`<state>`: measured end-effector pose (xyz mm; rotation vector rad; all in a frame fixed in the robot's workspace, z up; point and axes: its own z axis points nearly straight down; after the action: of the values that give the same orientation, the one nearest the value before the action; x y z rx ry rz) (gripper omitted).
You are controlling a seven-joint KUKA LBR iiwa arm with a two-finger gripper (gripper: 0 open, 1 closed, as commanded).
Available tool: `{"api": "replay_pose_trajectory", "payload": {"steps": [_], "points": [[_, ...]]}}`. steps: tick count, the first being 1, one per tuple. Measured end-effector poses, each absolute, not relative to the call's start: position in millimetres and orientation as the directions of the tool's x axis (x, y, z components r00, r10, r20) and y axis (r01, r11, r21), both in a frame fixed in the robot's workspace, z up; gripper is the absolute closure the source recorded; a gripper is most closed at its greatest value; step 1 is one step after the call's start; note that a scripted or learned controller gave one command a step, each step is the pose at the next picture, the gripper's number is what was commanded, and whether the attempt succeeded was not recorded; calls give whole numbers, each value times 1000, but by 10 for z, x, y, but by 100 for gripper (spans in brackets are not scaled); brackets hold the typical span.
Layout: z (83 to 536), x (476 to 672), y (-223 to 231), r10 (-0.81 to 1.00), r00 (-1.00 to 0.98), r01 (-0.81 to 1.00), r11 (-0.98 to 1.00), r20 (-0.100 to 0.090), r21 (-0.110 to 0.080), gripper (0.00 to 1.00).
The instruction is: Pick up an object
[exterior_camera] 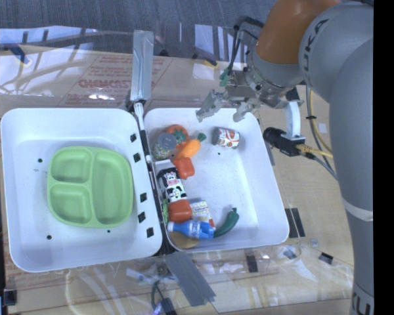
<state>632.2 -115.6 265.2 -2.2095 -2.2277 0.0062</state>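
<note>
Objects [184, 176] all sit in the right bin [259, 189]; I see gripper [222, 112] spread open above it, empty, pick not started.

The big grey arm with the orange band [328, 51] is getting cut off at the top and bottom edges, so there's no seeing where it's mounted. Down in the right white bin [266, 176], the heap of small toys is overlapping badly: the round tan thing at the bottom [182, 241] is sitting mostly under the blue bottle-shaped toy [192, 229], and I can't tell what it is. The print on the little white cow-patterned carton [173, 186] is coming out too blurry to read. Same with the small round can [226, 137].
</note>
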Motion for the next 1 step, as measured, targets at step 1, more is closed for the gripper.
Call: {"api": "replay_pose_trajectory", "payload": {"steps": [1], "points": [[1894, 5973, -579, 996, -87, 996, 87, 0, -8, 0]]}}
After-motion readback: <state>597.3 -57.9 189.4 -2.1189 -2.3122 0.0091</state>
